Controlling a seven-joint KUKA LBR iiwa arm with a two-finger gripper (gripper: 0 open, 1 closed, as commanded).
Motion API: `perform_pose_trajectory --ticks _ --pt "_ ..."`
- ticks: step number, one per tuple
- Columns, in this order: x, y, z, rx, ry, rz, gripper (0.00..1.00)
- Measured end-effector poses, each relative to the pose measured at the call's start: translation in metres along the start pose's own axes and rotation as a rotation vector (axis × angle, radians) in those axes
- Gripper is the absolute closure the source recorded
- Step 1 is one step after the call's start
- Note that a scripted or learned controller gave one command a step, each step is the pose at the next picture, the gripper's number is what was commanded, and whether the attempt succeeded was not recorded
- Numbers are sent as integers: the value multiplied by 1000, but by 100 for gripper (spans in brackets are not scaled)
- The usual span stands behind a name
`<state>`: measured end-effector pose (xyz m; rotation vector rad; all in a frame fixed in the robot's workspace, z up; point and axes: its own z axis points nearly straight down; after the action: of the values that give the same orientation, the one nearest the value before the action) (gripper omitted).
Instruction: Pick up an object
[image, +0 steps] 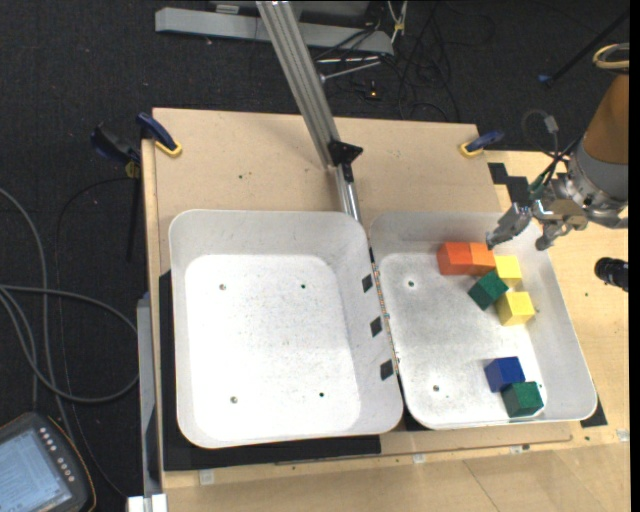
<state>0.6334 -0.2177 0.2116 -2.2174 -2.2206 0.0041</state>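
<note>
- The gripper (527, 228) hangs above the far right corner of the right bin (560, 330), its two fingers spread apart with nothing between them.
- The nearest object, an orange block (460, 257), lies in the bin just left of and nearer than the fingertips, apart from them and not between the jaws.
- Touching the orange block's right end is a small yellow block (508, 267); a green block (488, 290) sits just beneath the two, and a second yellow block (516, 306) lies just beside that, toward the bin's right wall.
- This cluster of four crowds the far right part of the bin, close to its far wall and its right wall.
- A blue block (503, 372) and a second green block (523, 398) touch each other at the near right corner, hard against the rim.
- The left half of the right bin's floor is bare, giving open room on that side.
- The left bin (190, 300) sits alongside, its right rim meeting the right bin's left rim along the centre of the bench (250, 170).
</note>
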Motion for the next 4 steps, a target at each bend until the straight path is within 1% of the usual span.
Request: perform_pose_trajectory --ticks 1,2,3,4 --pt "0 1 -3 -5 -2 -2 0" --pt "7 2 42 -1 0 -2 0" --pt "5 5 83 -6 -3 -1 0" --pt "3 8 89 -13 -6 -2 0"
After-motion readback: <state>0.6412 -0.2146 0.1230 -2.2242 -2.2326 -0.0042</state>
